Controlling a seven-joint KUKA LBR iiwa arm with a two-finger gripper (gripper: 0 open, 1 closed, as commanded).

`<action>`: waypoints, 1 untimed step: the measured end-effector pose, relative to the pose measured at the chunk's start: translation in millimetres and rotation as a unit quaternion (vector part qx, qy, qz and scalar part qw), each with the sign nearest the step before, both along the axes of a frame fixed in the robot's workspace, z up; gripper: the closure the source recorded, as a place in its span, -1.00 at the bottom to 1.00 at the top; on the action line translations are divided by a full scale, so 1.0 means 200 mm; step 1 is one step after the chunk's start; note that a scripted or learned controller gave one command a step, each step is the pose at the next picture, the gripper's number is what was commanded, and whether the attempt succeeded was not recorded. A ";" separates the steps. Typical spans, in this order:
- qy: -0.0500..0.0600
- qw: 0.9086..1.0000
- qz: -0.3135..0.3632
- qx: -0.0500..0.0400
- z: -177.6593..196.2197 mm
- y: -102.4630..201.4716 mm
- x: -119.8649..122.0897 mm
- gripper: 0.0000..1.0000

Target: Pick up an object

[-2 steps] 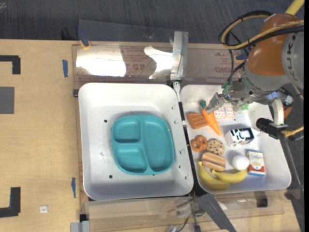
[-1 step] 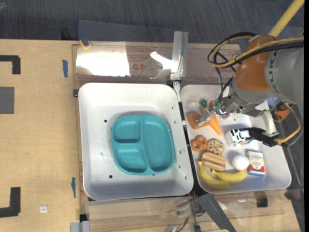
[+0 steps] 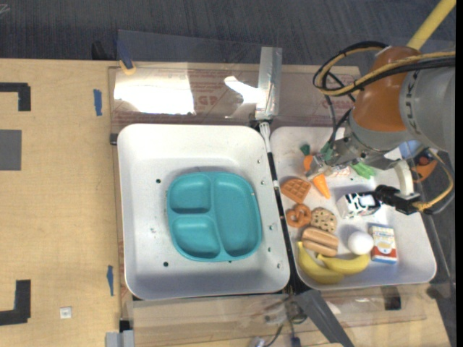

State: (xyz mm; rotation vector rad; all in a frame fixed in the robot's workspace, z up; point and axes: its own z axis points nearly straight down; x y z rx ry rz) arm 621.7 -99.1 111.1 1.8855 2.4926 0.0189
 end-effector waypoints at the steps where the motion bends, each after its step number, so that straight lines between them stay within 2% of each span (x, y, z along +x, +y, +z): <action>1: 0.014 0.995 -0.094 0.001 0.49 0.31 0.21 1.00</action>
